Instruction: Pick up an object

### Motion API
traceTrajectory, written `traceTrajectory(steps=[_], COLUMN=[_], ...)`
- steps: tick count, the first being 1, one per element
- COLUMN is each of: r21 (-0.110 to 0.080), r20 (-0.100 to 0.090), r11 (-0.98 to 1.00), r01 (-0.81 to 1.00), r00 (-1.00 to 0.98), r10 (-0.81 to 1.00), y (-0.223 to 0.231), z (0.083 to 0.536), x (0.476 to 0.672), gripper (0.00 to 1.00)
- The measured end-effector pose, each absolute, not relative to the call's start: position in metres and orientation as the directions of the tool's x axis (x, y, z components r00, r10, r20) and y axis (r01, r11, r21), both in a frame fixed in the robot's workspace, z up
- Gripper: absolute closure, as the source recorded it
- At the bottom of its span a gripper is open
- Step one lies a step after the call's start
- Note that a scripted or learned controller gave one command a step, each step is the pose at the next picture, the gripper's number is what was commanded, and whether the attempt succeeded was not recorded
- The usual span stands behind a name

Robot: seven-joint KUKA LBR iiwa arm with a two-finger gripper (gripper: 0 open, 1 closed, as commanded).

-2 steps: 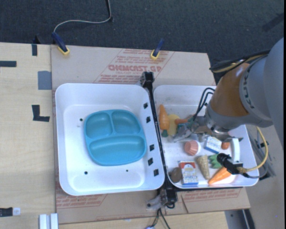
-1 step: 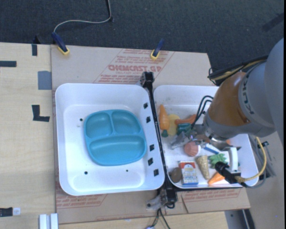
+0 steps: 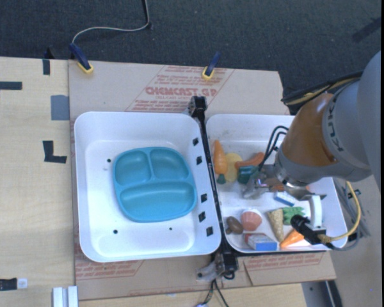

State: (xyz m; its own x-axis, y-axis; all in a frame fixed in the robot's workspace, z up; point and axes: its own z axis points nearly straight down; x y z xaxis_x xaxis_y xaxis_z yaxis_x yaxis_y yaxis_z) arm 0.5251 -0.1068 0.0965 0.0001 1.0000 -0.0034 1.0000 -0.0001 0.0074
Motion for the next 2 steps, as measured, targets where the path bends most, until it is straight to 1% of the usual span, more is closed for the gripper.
traceTrajectory(steps=[1,2], r21=[0.007,0.003], r20=[-0.003,-0.001], r11=[0.0,0.001], r01=[1.0,1.0], r00=[0.0,-0.001], r10=[1.0,1.0], y=[-0.107,-0.129], z=[0.096,0.086], x=[0.525,0.568], gripper=[0.0,0.0])
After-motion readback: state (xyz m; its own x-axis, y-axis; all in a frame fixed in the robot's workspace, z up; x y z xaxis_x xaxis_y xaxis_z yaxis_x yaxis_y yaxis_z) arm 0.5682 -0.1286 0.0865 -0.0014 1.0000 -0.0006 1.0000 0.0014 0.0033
